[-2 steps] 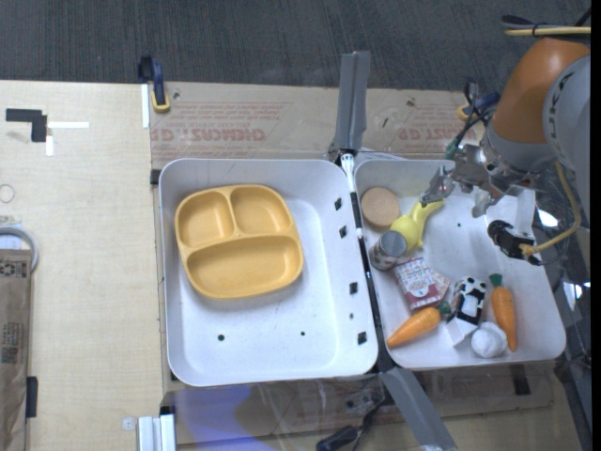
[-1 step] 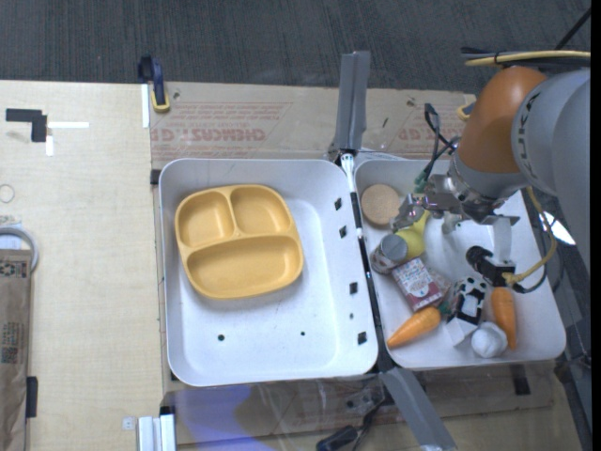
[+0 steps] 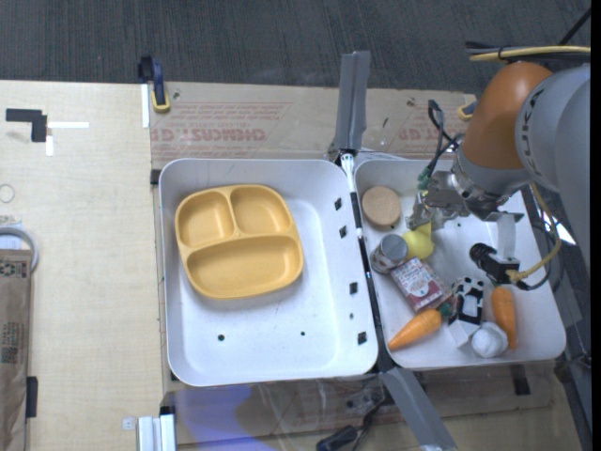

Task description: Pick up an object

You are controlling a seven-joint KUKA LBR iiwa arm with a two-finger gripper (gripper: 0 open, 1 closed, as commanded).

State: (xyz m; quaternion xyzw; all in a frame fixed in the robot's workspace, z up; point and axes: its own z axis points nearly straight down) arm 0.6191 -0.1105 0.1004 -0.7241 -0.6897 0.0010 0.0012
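Where arm bends low, gripper (image 3: 424,216) over yellow fruit (image 3: 420,242)

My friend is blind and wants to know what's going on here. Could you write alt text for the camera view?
A grey robot arm with an orange band lowers its gripper over a small yellow round object in the right white bin, among two orange carrots, a tan disc and a red packet. The left white bin holds a yellow divided plate.

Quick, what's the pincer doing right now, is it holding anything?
Pincer: low in the right bin, just above the yellow fruit; open or closed cannot be told, and no hold on anything can be seen.
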